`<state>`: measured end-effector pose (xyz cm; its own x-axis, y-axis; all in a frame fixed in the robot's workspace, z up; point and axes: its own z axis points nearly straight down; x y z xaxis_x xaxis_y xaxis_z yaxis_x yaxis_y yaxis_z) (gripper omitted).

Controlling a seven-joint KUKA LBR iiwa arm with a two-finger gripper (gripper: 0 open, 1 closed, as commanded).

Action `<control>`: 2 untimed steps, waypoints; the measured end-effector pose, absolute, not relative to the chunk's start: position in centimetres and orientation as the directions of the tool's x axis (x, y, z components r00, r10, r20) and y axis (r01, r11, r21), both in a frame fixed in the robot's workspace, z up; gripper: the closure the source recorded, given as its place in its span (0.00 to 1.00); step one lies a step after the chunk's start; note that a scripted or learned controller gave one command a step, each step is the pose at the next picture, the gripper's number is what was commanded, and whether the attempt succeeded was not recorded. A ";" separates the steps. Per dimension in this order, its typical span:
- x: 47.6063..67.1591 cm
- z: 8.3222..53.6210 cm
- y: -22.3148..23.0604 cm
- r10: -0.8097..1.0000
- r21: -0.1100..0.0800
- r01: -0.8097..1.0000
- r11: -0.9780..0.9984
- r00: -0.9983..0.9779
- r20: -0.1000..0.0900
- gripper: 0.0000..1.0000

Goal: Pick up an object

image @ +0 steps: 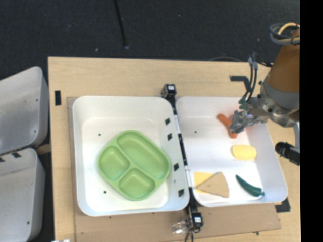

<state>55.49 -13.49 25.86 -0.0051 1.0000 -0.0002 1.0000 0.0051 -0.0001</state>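
In the right bin [204, 135] lie an orange carrot-like piece [224, 120], a yellow rounded piece [244, 152], a tan and yellow wedge [212, 183] and a dark green curved piece [249, 185]. My gripper [241, 121] reaches in from the right and sits low at the orange piece's right end, touching or just over it. Part of the orange piece is hidden by the gripper.
The left bin [81, 135] holds a light green divided plate [133, 164]. A black divider with clips [176, 135] runs between the bins. The wooden bench [116, 74] surrounds both. A black mount [286, 151] sticks out at the right.
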 end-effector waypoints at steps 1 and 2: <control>54.3 24.6 -8.5 1.000 -0.001 1.000 0.005 -0.005 0.000 1.00; 53.1 24.4 -4.5 1.000 0.002 1.000 -0.002 0.002 0.000 1.00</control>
